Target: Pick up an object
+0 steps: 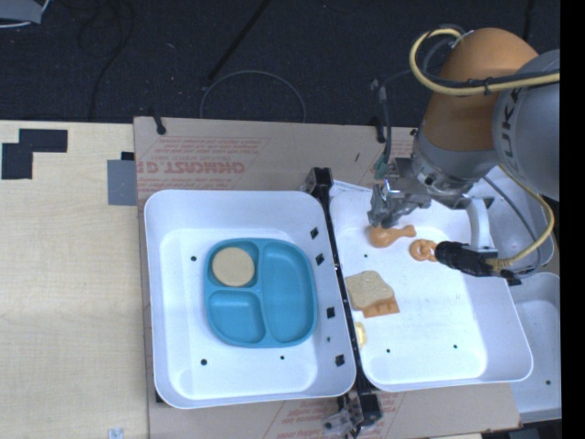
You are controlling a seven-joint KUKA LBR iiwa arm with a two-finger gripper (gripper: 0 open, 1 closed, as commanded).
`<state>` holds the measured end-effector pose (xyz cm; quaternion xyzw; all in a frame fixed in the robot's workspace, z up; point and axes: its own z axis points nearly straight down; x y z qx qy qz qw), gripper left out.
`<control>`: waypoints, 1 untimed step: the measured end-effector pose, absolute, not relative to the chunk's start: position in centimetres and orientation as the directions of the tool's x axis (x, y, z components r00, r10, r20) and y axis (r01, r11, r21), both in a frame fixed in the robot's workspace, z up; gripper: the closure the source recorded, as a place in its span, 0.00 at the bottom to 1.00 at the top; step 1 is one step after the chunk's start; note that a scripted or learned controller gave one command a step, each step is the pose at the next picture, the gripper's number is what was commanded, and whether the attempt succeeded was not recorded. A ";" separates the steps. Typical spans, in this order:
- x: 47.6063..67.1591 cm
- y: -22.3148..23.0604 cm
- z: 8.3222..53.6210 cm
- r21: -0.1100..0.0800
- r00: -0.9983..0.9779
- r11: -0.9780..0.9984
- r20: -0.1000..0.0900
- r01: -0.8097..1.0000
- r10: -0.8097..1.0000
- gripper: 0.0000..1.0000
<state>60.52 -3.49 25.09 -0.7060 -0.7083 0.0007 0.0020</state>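
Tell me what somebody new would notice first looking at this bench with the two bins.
The bright blue divided plastic tray in the left white bin stands out, with a round tan disc in its upper-left compartment. In the right white bin, the grey arm's gripper hangs just above a small orange toy piece near the bin's top. A tan slice of toy bread lies lower down, toward the divider.

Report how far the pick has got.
Done: the gripper is down in the right bin, right above the orange drumstick-shaped piece. In hand: nothing visibly lifted; that piece lies on the bin floor. Left: grasp and raise it. The bread slice and orange ring lie untouched; a round cracker sits in the blue tray.
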 end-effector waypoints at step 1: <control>60.6 2.0 23.5 -0.005 -0.004 0.004 0.002 1.000 1.000 1.00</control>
